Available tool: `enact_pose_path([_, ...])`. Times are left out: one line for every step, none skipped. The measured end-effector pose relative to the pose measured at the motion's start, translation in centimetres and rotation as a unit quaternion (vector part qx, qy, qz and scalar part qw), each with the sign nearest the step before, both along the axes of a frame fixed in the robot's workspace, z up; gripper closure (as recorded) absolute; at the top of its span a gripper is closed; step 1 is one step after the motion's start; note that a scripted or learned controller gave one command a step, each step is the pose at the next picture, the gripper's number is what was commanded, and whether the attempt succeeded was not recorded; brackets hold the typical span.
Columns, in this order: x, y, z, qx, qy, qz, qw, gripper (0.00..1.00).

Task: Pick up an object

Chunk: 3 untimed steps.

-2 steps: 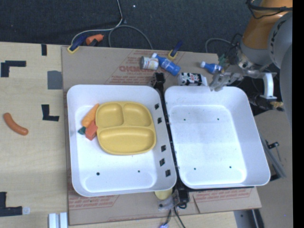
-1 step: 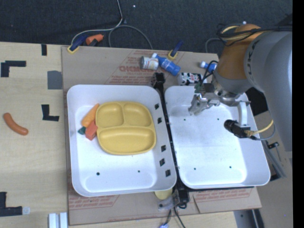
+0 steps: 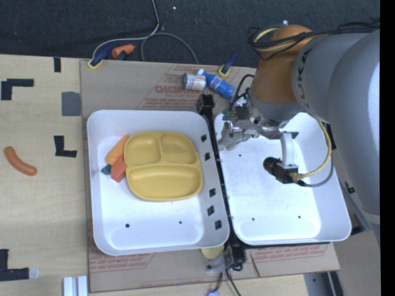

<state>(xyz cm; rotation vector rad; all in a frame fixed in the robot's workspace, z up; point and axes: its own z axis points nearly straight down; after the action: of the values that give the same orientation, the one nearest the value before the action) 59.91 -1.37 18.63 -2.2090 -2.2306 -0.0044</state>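
A yellow three-compartment plate [image 3: 163,165] lies in the left bin [image 3: 99,224], carrot pieces [image 3: 115,158] at its 9 o'clock; jaws' opening cannot be told.

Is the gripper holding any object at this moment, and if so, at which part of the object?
It cannot be told. The gripper is low at the left edge of the right bin, and nothing is visible between its fingers; the yellow plate lies in the left bin.

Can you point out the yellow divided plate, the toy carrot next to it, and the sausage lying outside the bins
yellow divided plate [image 3: 163,166], camera view, on the ridge above its large lower compartment.
toy carrot [image 3: 115,151], camera view, on the middle of its orange body.
sausage [image 3: 20,161], camera view, on the middle of its length.
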Motion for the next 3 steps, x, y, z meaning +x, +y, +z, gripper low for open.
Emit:
enact_pose_path([-1.8,8.0,-0.2,-0.0004,0.001,0.000,1.0000,1.00])
enact_pose_path([4.0,3.1,0.4,-0.0024,-0.001,-0.005,1.0000,1.00])
enact_pose_path([4.2,-6.8,3.9,-0.0039,-0.001,-0.009,1.0000,1.00])
